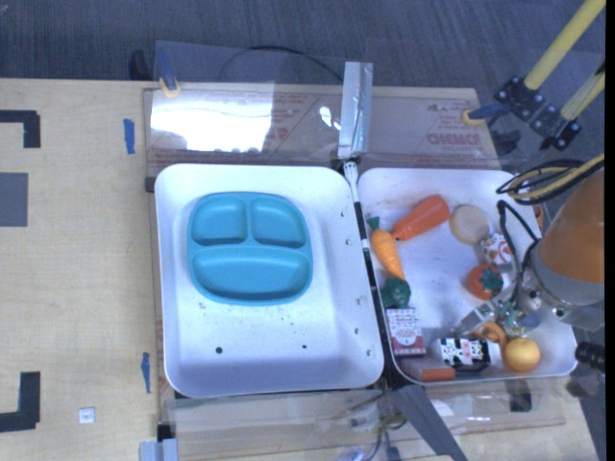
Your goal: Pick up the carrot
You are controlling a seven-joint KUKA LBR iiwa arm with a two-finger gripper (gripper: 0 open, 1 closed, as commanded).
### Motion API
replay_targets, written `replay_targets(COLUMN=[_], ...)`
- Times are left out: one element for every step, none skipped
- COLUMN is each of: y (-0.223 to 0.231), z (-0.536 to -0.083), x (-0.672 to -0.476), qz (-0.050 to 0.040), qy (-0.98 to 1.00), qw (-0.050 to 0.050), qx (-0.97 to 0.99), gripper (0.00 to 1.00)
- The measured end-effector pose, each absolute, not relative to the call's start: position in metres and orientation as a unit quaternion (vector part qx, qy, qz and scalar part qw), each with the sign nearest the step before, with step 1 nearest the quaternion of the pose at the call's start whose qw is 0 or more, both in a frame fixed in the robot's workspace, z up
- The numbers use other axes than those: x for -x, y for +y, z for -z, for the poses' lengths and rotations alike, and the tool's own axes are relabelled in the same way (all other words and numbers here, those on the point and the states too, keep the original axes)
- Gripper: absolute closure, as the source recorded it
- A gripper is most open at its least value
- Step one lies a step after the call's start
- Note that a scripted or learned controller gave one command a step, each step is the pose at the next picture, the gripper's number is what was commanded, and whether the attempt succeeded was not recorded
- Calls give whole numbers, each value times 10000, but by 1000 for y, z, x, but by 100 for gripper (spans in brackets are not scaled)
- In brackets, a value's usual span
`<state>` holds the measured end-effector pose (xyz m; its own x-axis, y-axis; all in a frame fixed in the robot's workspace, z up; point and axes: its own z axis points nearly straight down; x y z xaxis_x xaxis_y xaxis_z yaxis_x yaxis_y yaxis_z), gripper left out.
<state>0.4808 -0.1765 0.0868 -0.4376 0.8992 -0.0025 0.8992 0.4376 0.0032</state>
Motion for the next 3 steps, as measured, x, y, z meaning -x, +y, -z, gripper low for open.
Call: replay_targets(y=[-148, -191, -222], z=[-112, -112, -88], x=[-480, -505, -484], qz=[-9, 1, -16], qy=[8668, 9538, 9548], qw=[18, 30, 64], qx=[-4987, -3005, -2972], gripper=[0, 0, 0])
